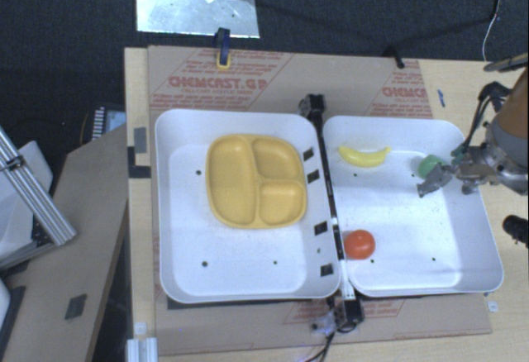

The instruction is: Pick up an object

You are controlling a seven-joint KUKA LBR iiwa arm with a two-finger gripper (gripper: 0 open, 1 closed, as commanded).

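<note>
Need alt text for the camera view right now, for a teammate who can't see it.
The gripper reaches in from the right over the right bin, close beside a small green object. That bin also holds a yellow banana and an orange-red ball; the left bin holds a yellow divided plate.

This looks like a robotics lab: two shallow white plastic bins sit on a brown board printed "CHEMCAST", over dark carpet, beside a silver aluminium framing rail, with what may be cabling at the bench's front edge.
</note>
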